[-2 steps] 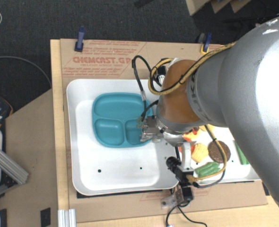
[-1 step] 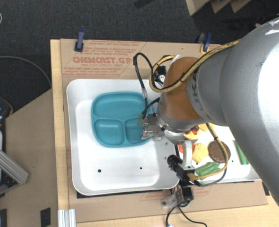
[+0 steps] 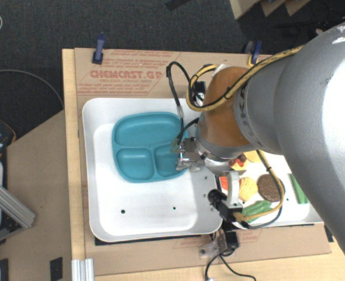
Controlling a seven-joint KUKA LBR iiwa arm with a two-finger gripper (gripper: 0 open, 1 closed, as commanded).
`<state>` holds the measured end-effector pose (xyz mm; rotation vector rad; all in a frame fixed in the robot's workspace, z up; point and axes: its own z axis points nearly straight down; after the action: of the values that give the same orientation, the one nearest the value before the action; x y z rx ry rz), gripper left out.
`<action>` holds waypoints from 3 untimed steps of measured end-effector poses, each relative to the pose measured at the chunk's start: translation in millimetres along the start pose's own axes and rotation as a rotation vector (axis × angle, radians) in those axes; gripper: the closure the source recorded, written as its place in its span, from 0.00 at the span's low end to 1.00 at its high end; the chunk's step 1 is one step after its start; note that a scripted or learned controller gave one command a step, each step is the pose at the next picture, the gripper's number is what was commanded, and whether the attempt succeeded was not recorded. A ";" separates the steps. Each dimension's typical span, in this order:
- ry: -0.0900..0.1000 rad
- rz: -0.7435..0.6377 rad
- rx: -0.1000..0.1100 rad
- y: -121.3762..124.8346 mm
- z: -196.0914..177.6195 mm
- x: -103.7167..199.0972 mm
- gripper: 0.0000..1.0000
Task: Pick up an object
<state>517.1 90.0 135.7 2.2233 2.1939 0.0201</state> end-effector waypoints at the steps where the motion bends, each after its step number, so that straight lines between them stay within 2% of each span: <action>1: 0.001 0.003 -0.005 1.3 -10.4 0.1 1.00; 2: 0.006 -0.015 0.001 42.4 -231.0 -5.9 1.00; 3: 0.004 -0.011 0.032 -25.0 -169.1 -17.3 1.00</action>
<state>488.2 73.7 304.2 2.2290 2.2239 -0.0113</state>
